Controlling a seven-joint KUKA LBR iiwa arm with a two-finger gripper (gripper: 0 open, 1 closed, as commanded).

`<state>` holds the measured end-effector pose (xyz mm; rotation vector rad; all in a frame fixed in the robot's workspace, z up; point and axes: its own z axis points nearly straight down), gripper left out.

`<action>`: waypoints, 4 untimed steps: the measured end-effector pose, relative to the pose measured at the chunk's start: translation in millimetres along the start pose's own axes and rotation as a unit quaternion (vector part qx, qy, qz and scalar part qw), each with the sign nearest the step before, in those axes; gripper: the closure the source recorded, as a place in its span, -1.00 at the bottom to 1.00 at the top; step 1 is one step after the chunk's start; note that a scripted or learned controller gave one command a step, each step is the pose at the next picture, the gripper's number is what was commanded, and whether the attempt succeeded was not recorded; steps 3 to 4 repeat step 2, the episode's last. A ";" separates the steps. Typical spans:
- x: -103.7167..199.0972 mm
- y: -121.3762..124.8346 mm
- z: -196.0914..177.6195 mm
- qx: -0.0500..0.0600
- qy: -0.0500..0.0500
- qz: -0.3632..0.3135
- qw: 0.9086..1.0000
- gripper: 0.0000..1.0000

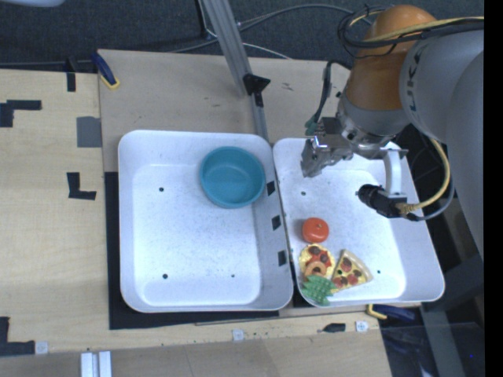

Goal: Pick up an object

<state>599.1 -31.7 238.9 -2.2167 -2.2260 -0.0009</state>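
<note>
My gripper (312,166) hangs over the far left corner of the right bin (409,242), pointing down, with nothing seen between its fingers. Nearer the front of that bin lie a small red-orange tomato-like piece (316,229), a round toy pizza (314,260), a pizza slice (350,271) and a green leafy piece (318,290). These all sit well in front of the gripper. A blue bowl (232,177) stands at the back right of the left bin (157,234).
A grey metal pole (236,49) slants down to the gap between the bins at the back. Black cables and a connector (385,200) hang from the wrist over the right bin. Wooden bench surrounds both bins.
</note>
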 end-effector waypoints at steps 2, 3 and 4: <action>105.3 40.4 17.5 0.001 0.000 0.000 1.000 1.00; 105.3 40.4 17.5 0.001 0.000 0.000 1.000 1.00; 105.3 40.4 17.5 0.001 0.000 0.000 1.000 1.00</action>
